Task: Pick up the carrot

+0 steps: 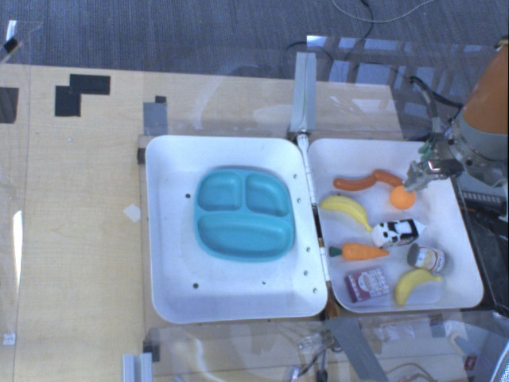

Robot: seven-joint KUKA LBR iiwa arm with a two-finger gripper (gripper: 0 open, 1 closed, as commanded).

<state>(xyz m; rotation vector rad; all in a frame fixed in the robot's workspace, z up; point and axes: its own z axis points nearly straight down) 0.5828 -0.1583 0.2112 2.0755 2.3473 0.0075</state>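
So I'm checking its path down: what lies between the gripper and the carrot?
In the camera view, the black-and-white cow toy lies between the gripper and the carrot, with the orange ball just under the gripper.

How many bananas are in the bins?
2. One banana lies at the left side of the right bin, just above the carrot. The other banana lies near the bin's front right corner, below a small jar. None looks hidden.

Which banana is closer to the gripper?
The upper banana, beside the sausage, is closer to the gripper. The other banana lies at the bin's bottom edge.
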